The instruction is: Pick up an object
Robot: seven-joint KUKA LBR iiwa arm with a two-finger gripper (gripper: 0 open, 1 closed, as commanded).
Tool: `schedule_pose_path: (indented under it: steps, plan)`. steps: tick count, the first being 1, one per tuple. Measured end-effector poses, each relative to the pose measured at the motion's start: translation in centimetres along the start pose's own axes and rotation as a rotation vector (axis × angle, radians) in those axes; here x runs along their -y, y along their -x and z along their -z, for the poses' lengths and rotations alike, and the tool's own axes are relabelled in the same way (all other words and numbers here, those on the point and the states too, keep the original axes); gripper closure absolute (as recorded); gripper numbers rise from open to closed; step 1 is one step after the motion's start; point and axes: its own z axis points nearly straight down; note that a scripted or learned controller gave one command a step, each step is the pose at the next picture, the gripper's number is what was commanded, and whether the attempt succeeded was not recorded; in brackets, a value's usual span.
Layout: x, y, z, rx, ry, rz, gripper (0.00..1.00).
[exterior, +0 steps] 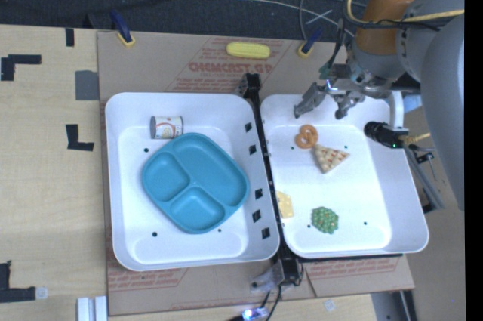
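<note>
Camera view: a slanted look down on two shallow white bins side by side on a cardboard sheet (189,70), which lies on a wooden bench (45,183).
Writing: red print runs across the cardboard above the left bin; the letters are too blurred to read. The small can carries a label, also unreadable.
Left bin (124,236): holds a blue divided plate (195,182) with three compartments, lying in the middle and tilted toward the bin's near right corner. A small can (166,127) lies on its side by the far left corner, just beyond the plate.
Right bin (392,233): holds the loose food pieces.
Pretzel (306,136): orange-brown, ring-shaped, near the far left part of the right bin.
Pizza slice (330,158): tan triangle with speckles, just beside the pretzel, toward the bin's centre.
Green cluster (324,219): round, bumpy, near the near edge of the right bin.
Yellow piece (284,203): pale, squarish, against the left wall of the right bin.
Banana-like yellow object (247,50): on the cardboard beyond both bins.
Gripper (326,103): over the far edge of the right bin, its two dark fingers spread apart with nothing between them, above and apart from the pretzel.
Arm (423,17): grey with an orange band, reaching in from the right.
</note>
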Motion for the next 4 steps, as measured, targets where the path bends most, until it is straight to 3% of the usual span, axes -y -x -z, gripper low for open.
schedule_pose_path:
  steps: [1, 2, 3, 4]
  plan:
    - [-0.3, 0.0, 0.9, 0.002, 0.014, 0.003, 0.0]
    - [0.5, -0.1, -5.3, 0.002, 0.008, 0.002, 0.0]
    - [0.4, -0.2, -9.3, 0.004, 0.016, 0.004, 0.0]
    - [0.3, -0.2, -8.0, 0.004, 0.018, 0.004, 1.0]
